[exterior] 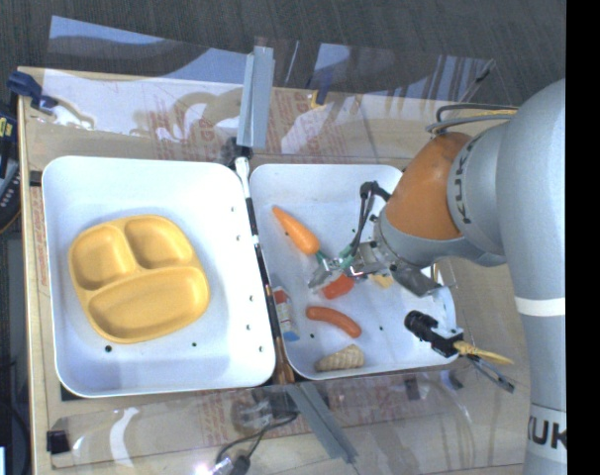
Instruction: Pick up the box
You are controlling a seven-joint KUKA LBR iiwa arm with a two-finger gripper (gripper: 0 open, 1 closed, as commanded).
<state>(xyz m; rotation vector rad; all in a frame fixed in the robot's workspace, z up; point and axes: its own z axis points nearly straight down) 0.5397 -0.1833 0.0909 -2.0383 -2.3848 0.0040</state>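
A small box (280, 312), red, white and blue, lies against the left wall of the right bin (379, 181). My gripper (332, 264) hangs low over the middle of that bin, a short way right of the box and apart from it. A red food piece (338, 288) lies just below the gripper's tip; whether it touches the gripper is unclear.
In the right bin lie an orange carrot (296, 231), a red sausage (334, 320) and a tan bread piece (340, 359) near the front wall. A pale yellow bit (382, 281) peeks out under the wrist. The left bin (62, 181) holds a yellow divided plate (94, 255).
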